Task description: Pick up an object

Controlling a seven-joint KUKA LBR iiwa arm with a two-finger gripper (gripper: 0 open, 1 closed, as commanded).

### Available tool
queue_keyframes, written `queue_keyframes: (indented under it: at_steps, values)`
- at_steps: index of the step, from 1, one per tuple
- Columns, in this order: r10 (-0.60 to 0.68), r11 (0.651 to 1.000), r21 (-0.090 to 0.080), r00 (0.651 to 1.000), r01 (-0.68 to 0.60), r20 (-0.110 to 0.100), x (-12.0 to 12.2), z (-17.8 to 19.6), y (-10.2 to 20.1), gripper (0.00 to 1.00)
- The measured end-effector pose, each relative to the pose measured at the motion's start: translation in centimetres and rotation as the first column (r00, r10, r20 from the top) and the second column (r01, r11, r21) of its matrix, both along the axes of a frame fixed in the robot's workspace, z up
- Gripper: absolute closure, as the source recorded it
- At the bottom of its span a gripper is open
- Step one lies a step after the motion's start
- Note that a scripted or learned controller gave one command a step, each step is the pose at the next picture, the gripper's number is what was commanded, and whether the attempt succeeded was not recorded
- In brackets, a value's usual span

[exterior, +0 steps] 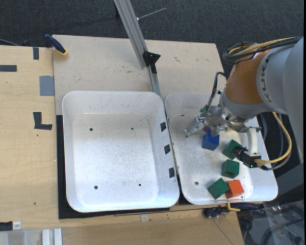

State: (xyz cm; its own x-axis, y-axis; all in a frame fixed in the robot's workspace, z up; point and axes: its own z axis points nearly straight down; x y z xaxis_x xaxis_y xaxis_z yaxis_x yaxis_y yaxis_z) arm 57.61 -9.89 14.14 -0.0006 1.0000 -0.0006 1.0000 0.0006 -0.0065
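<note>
**Mia:** Camera view shows the claw (208, 129) low in the right bin (188, 106). Why is it down there?

**Ben:** All the blocks are in that bin, so it has to reach in there to pick one up. It sits right above the blue block (210, 141), touching it or almost touching.

**Mia:** Has it got the block?

**Ben:** I cannot tell. The claw is small and dark from up here, so I can't say if it is squeezed or let go.

**Mia:** What else is close?

**Ben:** Two green blocks, one (232, 149) by the right wall and one (230, 168) just below it. Lower down, a third green block (218, 188) touches an orange block (235, 188).

**Mia:** And the left bin (112, 98)?

**Ben:** It sits right beside the first one on the desk (102, 60). I think the blue block is the easy pick, since it stands a little apart.
</note>
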Motion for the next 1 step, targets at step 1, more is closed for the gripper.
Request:
queue_keyframes:
  at_steps: [1]
  values:
    - [0.002, 1.0, 0.001, 1.0, -0.002, 0.003, 0.1, 1.28, 0.14, 1.0]
